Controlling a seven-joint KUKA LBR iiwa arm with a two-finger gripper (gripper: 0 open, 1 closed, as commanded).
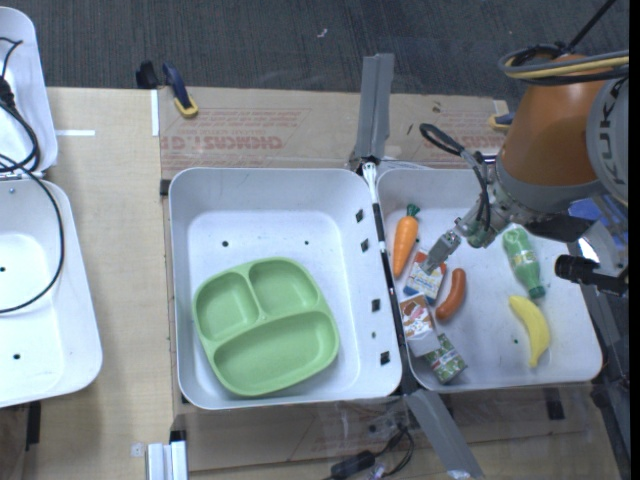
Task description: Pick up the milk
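Note:
The milk (424, 280) is a small white carton with red and blue print. It lies in the right bin (570, 363) near that bin's left wall, between the carrot (403, 240) and the sausage (451, 294). My gripper (447, 243) hangs just above and to the right of the carton's upper end, pointing down and left at it. The tip is close to the carton, and I see nothing held in it. The grey arm with its orange band (555, 128) covers the bin's back right corner.
A second carton with red print (417, 320) and a dark green pack (447, 360) lie in front of the milk. A green bottle (523, 258) and a banana (531, 330) lie further right. The left bin (190, 218) holds a green divided plate (265, 325).

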